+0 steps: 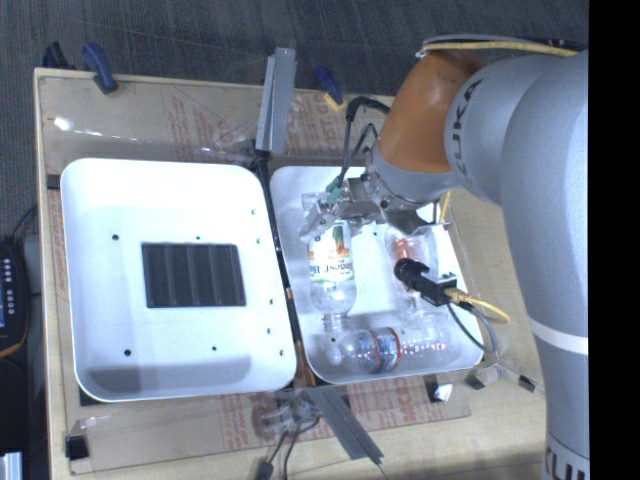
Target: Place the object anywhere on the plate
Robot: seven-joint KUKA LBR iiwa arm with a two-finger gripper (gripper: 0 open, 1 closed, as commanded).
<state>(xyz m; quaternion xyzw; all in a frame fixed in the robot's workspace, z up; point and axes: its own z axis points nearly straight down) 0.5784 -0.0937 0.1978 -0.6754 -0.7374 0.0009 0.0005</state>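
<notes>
blue clamps (98, 66), dark ribbed panel (193, 274) — left bin (90, 188)

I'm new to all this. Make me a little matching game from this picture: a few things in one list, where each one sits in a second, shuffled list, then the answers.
Things:
1. dark ribbed plate
2. clear bottle with orange-and-white label
3. second clear bottle
4. gripper

Places:
A. lying sideways along the near edge of the right bin
B. above the far part of the right bin, at the arm's tip
C. flat in the middle of the left bin
D. lying lengthwise in the right bin, just below the gripper

Pairs: 1-C, 2-D, 3-A, 4-B
</notes>
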